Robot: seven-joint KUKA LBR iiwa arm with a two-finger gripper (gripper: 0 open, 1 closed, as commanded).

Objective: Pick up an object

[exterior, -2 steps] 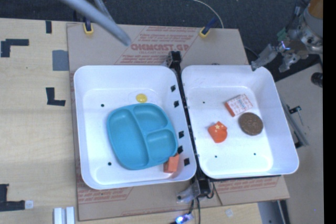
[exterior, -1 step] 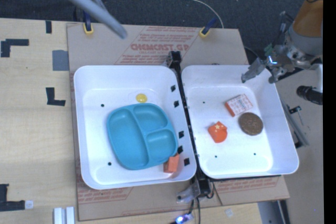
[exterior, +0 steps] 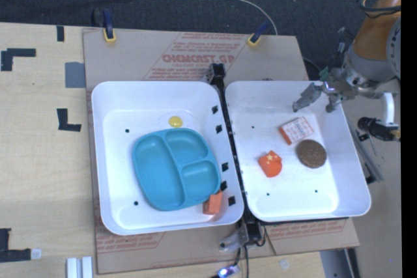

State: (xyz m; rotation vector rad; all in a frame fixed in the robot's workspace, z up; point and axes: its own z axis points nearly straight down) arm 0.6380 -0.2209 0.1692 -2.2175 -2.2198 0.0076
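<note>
Two white bins sit side by side on my counter (exterior: 39, 94); in the camera view my hand (exterior: 321, 99) hangs over the right bin's (exterior: 260, 97) far right corner, fingers spread apart, gripping nothing and touching none of the objects; below it in that bin lie a small orange-and-white packet (exterior: 296, 130), a brown disc (exterior: 312, 153) just beside it, and an orange block (exterior: 271, 163) nearer the middle; the left bin (exterior: 114, 101) carries a blue divided plate (exterior: 176, 168), a small yellow piece (exterior: 175, 121) by its far edge, and an orange piece (exterior: 212, 204) at its near right corner.
</note>
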